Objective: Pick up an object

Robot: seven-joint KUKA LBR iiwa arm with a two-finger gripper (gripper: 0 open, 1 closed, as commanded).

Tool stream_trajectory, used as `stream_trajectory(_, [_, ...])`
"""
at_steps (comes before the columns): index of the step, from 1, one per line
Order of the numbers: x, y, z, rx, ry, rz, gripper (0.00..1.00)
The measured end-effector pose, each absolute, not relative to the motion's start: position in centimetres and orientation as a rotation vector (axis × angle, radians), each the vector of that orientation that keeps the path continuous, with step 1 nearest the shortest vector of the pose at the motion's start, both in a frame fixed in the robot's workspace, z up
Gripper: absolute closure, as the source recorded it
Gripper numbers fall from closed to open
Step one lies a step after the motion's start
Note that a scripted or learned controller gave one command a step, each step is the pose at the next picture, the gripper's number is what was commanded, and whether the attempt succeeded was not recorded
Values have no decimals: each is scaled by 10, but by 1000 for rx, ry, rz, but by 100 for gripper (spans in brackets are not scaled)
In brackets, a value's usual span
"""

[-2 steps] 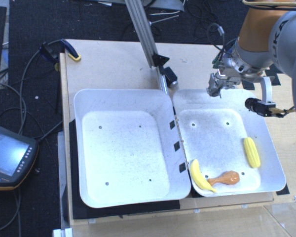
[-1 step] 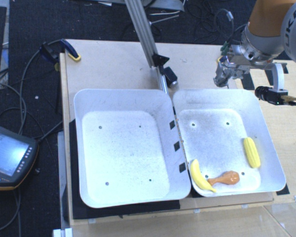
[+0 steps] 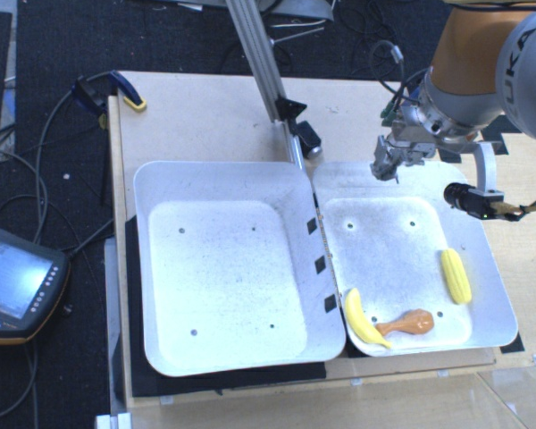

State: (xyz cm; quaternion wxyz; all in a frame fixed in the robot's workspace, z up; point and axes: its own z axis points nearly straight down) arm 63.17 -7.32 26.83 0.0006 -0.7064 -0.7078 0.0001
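Three toy foods lie near the front of the right bin (image 3: 375,222). A yellow banana (image 3: 361,319) rests against the bin's front-left corner. Beside it lies a brown drumstick-shaped piece (image 3: 408,323). A yellow corn cob (image 3: 456,275) sits toward the right wall. My gripper (image 3: 386,169) hangs over the back edge of the right bin, well away from all three, with nothing seen between its fingers.
The left bin (image 3: 161,186) adjoins the right one along a hinged divider (image 3: 322,248). A slanted metal post (image 3: 263,52) rises behind the bins. A teach pendant (image 3: 13,284) and cables lie off the bench at left. A clamp (image 3: 125,92) grips the bench's back-left corner.
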Motion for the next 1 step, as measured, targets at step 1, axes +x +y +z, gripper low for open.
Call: stream_trajectory(1, [599,-27,270,-2216,-2225,-1,100])
